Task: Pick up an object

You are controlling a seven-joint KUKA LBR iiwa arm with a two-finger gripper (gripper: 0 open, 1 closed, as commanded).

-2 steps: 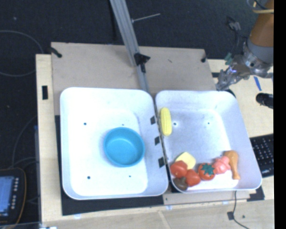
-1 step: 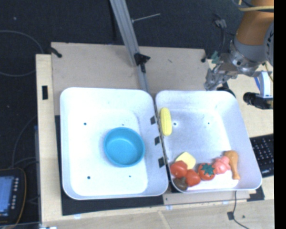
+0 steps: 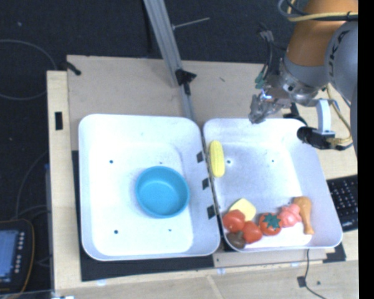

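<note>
A: Camera view. Gripper (image 3: 260,112) hangs over the far rim of the right bin (image 3: 280,161); claw spread — cannot tell.

B: Candidates?

A: Yellow corn (image 3: 216,158) lies alone by the divider. Toy pile (image 3: 268,220) crowds the near corner. Blue bowl (image 3: 162,191) sits in the left bin (image 3: 112,142).

B: Handling?

A: Corn looks light, stiff, slick plastic. Likely best pinched across its middle.

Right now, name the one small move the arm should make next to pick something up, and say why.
Probably bring the gripper toward the camera and down over the yellow corn cob. The gripper sits above the far rim of the right bin, with nothing under it. The cob lies alone by the bin's left wall, while the other toy foods crowd the near corner, so it looks the easiest target.
</note>
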